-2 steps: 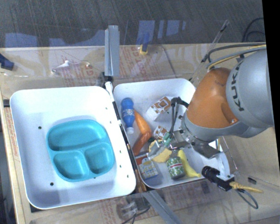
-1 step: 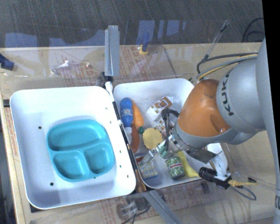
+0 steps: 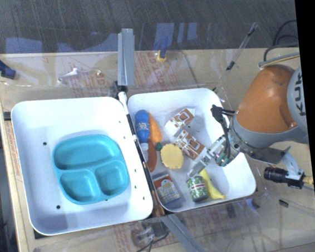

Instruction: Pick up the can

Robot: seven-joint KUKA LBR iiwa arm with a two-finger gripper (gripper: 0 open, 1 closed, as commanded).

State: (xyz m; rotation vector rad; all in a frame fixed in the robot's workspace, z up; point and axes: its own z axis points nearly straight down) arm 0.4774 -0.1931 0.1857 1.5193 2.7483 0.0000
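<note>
Approach step of the pick: claw (image 3: 202, 165) lowered into the right bin (image 3: 221, 96), just above and beside the can (image 3: 197, 188), nothing between the fingers. Fingers set narrowly apart, as far as the slanted view allows; contact with the can not certain. Can upright near the bin's front wall, green label, pale lid; touching or nearly touching a yellow banana-like piece (image 3: 213, 186) on its right, a small carton (image 3: 167, 188) close on its left. Other clutter close by: yellow round piece (image 3: 172, 156), brown-and-white boxes (image 3: 184, 131), blue bottle (image 3: 142, 125), orange carrot (image 3: 155, 131). Left bin (image 3: 30, 164) holding a blue divided tray (image 3: 90, 167). Next move, by judgement: centre over the lid, open wider than the can, descend without nudging the yellow neighbour, then close and lift straight up.
</note>
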